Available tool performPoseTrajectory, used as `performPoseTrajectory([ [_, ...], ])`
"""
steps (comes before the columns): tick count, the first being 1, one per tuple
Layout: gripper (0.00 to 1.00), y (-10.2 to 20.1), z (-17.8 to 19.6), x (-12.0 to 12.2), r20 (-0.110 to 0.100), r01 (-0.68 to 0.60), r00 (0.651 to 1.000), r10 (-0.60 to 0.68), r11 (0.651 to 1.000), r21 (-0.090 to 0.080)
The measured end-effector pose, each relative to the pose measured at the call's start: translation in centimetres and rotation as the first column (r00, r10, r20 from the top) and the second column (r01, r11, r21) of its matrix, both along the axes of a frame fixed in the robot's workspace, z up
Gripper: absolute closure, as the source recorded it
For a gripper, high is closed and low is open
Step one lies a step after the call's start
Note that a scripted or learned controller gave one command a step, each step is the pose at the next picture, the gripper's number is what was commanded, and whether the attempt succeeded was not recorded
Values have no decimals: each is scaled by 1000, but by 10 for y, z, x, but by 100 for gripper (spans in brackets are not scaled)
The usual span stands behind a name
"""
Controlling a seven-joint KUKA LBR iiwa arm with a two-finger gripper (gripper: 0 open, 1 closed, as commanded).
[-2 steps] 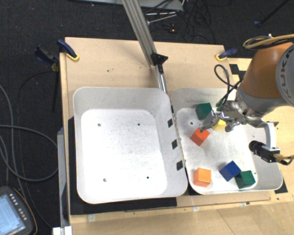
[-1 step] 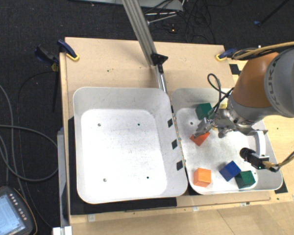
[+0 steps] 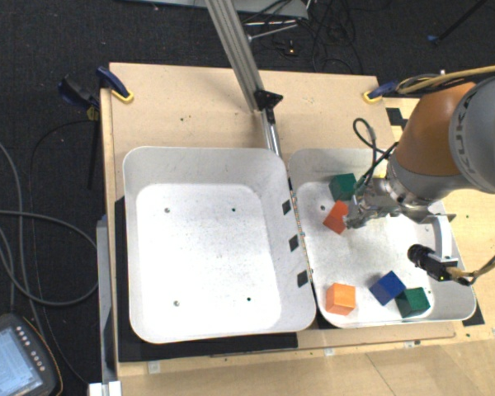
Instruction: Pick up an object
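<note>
Several blocks lie in the right bin (image 3: 445, 308). A red-orange block (image 3: 336, 218) sits near the bin's left wall, with a green block (image 3: 341, 186) just behind it. My gripper (image 3: 360, 214) hangs low at the red-orange block's right side, close to or touching it. The grey wrist and orange band above hide the gripper's tip. Toward the front lie an orange block (image 3: 341, 298), a blue block (image 3: 388, 287) and a second green block (image 3: 413, 302).
The left bin (image 3: 140, 221) stands beside the right one, their walls meeting near the middle. A metal pole (image 3: 235, 44) slants in from the top to the bench. Blue clamps (image 3: 111, 81) grip the bench's back corners. Cables run off my wrist.
</note>
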State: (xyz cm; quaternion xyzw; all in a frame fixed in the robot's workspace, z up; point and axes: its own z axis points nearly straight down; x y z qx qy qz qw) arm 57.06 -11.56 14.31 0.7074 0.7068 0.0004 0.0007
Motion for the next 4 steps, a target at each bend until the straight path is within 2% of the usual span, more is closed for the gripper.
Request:
performPoseTrajectory([
  [2, 100, 2, 121, 9, 6, -5, 1000, 5, 1000, -1],
  [3, 100, 2, 123, 10, 0, -4, 1000, 4, 1000, -1],
  [4, 100, 59, 119, -8, -3, -8, 1000, 8, 1000, 2],
])
